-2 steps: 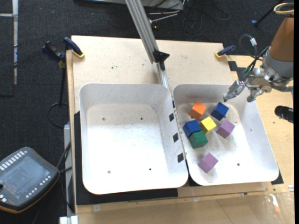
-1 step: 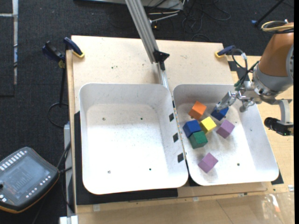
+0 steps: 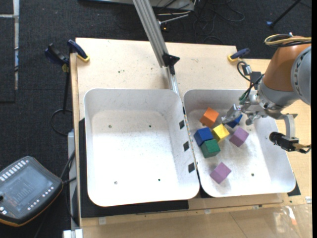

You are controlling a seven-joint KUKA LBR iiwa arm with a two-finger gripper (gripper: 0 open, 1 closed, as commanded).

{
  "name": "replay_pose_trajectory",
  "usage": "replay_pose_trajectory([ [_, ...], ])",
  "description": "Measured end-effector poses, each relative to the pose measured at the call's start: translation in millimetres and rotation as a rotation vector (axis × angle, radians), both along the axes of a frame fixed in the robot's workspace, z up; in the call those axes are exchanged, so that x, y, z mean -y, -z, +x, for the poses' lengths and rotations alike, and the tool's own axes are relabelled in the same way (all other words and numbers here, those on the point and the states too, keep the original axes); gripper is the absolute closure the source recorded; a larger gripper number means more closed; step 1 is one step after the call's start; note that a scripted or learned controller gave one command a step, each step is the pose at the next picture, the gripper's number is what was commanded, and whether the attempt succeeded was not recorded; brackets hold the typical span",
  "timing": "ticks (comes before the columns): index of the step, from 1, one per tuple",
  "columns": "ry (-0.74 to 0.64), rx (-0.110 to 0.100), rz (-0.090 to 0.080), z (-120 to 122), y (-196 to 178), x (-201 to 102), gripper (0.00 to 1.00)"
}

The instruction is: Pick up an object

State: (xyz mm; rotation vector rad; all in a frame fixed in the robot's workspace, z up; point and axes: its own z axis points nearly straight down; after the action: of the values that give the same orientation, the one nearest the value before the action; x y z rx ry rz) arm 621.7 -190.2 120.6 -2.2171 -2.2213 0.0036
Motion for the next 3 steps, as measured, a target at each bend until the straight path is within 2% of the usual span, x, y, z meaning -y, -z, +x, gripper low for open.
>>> replay_pose_trajectory([
  [1,0.001,0.007,-0.002,2,-14,1,1.0],
  [2,0.0,0.012,-0.004,1,-78,3,1.0],
  [3,0.0,0.007,-0.002,2,-86,3,1.0],
])
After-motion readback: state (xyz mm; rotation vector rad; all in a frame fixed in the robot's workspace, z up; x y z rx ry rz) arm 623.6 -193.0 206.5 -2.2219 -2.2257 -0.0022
